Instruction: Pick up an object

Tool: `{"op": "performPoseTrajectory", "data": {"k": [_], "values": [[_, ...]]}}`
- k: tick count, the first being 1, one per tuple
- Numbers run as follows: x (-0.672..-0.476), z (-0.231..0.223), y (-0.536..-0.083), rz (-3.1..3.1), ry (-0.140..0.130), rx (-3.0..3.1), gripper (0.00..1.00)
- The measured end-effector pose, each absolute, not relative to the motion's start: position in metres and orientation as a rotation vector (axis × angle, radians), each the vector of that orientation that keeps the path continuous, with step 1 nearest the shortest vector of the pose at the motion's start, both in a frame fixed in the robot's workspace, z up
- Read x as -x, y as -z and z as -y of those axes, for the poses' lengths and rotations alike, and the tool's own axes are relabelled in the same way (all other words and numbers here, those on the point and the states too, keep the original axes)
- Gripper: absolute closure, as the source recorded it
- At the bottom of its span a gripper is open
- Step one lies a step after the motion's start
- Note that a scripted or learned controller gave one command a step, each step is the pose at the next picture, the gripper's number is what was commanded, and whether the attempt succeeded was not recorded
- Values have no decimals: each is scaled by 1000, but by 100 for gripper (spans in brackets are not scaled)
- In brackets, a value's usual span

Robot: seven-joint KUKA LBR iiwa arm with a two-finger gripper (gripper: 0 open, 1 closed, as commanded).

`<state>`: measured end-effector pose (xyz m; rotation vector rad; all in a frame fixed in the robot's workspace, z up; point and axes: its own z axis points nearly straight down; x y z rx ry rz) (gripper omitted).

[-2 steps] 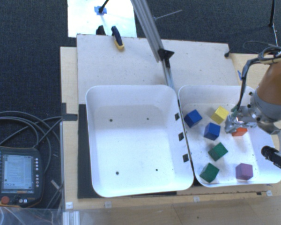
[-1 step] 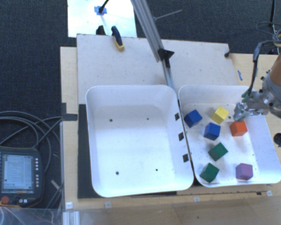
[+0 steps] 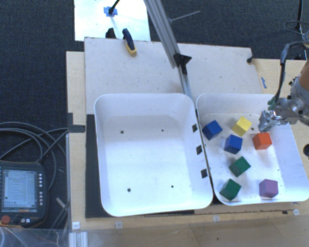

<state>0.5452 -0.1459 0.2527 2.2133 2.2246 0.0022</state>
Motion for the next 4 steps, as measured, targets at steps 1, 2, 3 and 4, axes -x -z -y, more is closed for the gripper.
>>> {"op": "performPoseTrajectory", "data": {"k": [1,2,3,4], "values": [[-548,94,-246,-2233,-4,-2210,100],[-561,41,-257,-2234,-6,-2208,100],[-577,-14,-265,-2234,-7,-2207,100],[-588,-64,-270,-2233,-7,-2208,100]]}}
